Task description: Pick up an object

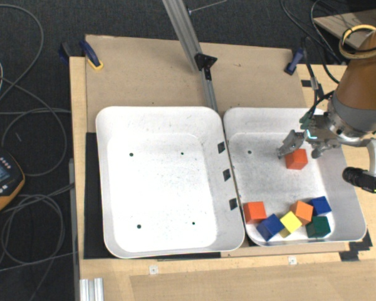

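Observation:
My gripper point(301, 149) hangs over the upper middle of the right bin point(238, 124), reaching in from the right under the orange-banded wrist. An orange-red block point(296, 160) sits between its two fingertips, and the fingers are shut on its sides. Along the near edge of this bin lie the other blocks. They are an orange one point(255, 211), a blue one point(270, 226), a yellow one point(291, 222), another orange one point(304, 211), a blue one point(320, 205) and a dark green one point(318, 227).
The left bin point(106, 124) stands beside the right one, with small black clips along the shared wall. A slanted metal rail point(187, 30) rises from the back of the bench. Cables lie on the floor to the left.

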Robot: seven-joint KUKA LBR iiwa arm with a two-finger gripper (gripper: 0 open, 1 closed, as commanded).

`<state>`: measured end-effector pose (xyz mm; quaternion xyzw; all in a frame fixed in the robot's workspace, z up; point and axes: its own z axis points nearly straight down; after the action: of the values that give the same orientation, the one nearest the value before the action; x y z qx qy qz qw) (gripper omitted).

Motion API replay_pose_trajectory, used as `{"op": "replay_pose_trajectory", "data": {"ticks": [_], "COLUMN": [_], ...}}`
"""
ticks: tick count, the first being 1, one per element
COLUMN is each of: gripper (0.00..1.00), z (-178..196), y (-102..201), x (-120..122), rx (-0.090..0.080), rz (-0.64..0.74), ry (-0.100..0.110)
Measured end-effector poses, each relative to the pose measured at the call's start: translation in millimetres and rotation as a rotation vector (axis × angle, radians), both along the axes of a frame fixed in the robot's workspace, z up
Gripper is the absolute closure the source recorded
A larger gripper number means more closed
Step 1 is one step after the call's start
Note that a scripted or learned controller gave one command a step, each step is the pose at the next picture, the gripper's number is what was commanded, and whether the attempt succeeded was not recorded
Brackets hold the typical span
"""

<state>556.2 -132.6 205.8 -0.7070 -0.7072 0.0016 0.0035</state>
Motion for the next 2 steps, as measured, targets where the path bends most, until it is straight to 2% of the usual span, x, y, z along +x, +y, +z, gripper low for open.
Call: {"op": "replay_pose_trajectory", "data": {"ticks": [1, 2], "gripper": [0.00, 0.00], "z": [3, -45], "y": [0, -8], "x": [1, 3], "rx": [-0.001, -0.001], "rz": [0.000, -0.001], "ry": [-0.005, -0.001]}}
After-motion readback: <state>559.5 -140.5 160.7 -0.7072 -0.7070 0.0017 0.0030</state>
